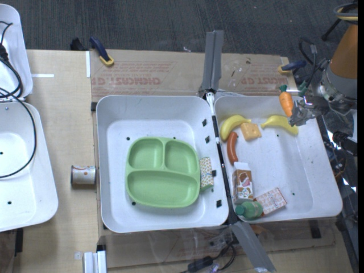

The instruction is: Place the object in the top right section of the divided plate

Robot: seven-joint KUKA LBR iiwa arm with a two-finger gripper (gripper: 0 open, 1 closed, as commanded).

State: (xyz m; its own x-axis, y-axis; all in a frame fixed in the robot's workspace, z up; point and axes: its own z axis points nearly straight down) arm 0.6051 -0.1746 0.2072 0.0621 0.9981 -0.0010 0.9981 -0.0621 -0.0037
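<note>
1. I read this as the pick step; the end effector (300, 114) sits at the right bin's (318, 206) far right rim, just beside a carrot (286, 102) and the tip of a banana (280, 122); I cannot tell whether it is released or clenched, and I see nothing between its tips.
2. The task names no particular object; candidates in the right bin are two bananas, a cheese cube (250, 131), a sausage (232, 147), a carton (243, 185) and a flat packet (272, 200).
3. The green divided plate (164, 173) lies in the left bin (114, 118); its top right section (181, 156) is bare.
4. Next, I judge, comes a firm grasp, a lift over the divider, then a release above that section.
5. Writing: the cardboard (148, 73) on the counter (57, 67) carries upside-down red print I cannot read with confidence; the carton's and packet's labels are too small to read.
</note>
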